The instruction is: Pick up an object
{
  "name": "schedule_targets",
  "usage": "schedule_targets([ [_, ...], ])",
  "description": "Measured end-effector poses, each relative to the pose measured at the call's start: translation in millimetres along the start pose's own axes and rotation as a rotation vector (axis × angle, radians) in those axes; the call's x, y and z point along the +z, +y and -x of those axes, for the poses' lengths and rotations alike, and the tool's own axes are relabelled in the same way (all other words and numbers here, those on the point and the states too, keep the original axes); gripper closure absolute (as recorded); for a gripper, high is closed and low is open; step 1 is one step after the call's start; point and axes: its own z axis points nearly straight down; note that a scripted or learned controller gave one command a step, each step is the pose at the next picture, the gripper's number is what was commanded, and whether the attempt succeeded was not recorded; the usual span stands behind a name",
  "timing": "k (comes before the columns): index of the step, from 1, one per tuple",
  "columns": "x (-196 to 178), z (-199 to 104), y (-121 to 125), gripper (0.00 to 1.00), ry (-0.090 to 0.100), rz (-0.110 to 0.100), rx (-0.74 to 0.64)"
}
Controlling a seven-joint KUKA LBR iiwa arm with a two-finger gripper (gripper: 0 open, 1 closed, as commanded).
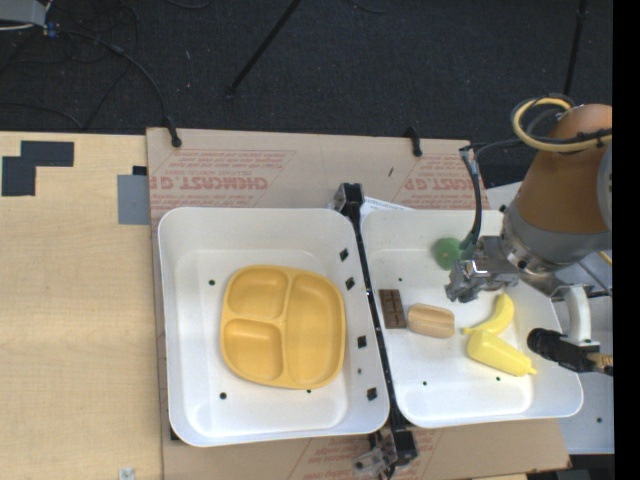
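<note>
My arm (560,183) enters from the right, grey with an orange band above the wrist, and leans over the right-hand bin (410,408). My claw (468,280) hangs over the upper middle of that bin; whether it is spread or pressed together I cannot tell, because the wrist hides its tips.

Right-hand bin, contents: a green round object (446,251) lies just left of my claw, partly covered by it. A tan wooden block with rounded ends (431,321) lies below my claw, near the bin's left wall. A small dark brown block (392,307) lies just beside the tan block, on its left. A yellow banana (495,315) lies to the right of the tan block, tilted. A second yellow object (498,353), blunt and wedge-like, lies just below the banana, touching or nearly touching it.

Left-hand bin (190,268), contents: a yellow divided plate (284,326) with three compartments lies flat near the middle.

Both bins rest side by side on a cardboard sheet (260,173).
</note>
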Motion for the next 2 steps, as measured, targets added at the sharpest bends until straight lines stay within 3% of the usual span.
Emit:
schedule_targets([
  [1,-1.1,-49.0,6.4,1.0,-0.001,0.001,-0.001],
  [2,3.3,-102.8,-7.4,1.0,-0.002,-0.001,0.001],
])
